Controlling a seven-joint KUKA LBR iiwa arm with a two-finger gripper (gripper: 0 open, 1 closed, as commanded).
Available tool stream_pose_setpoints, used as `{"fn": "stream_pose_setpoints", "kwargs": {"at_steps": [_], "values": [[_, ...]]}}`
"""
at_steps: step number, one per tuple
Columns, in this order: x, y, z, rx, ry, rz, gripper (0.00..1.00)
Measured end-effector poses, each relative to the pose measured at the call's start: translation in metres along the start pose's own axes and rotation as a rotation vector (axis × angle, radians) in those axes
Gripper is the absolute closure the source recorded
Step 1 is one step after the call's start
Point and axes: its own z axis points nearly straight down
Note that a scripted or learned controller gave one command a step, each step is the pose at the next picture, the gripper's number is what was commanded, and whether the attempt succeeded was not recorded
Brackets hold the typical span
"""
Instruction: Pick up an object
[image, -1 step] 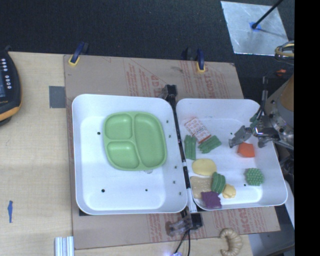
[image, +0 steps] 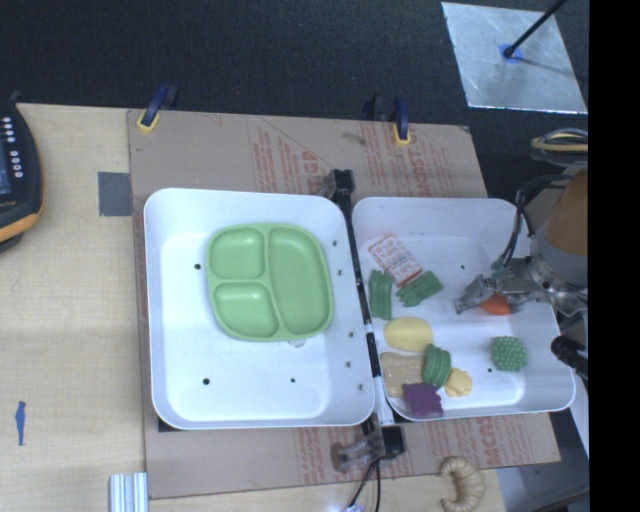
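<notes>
The pincer (image: 478, 297) sits low in the right bin (image: 450, 215), near that bin's right wall, its metal tips pointing toward the bin's middle. Whether the tips are spread or closed cannot be told from this slanted look. A small orange piece (image: 497, 307) lies touching or just beside the tips on their near side; nothing is plainly seen between them, so no hold can be claimed.

The likely target is that orange piece. The risk, as I judge it, is that the tips close beside it and not around it, nudging it against the wall, or that a partial pinch lets it drop on the lift.

The other pickable things crowd the bin's left and near edges: a green knobbly ball (image: 508, 353), a yellow lump (image: 408, 333), a purple piece (image: 422, 400) and a red-and-white packet (image: 394, 258). The left bin (image: 180, 390) holds a green divided plate (image: 270, 281), well apart from the arm.
</notes>
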Motion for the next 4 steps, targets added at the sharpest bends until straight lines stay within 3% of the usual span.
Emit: {"fn": "stream_pose_setpoints", "kwargs": {"at_steps": [1,2,3,4], "values": [[0.001,0.002,-0.018,-0.008,-0.001,-0.004,1.0],[0.04,0.072,-0.034,-0.016,0.0,-0.008,1.0],[0.037,0.069,-0.033,-0.01,0.0,-0.003,0.0],[0.047,0.104,0.006,-0.012,-0.001,-0.005,0.0]]}}
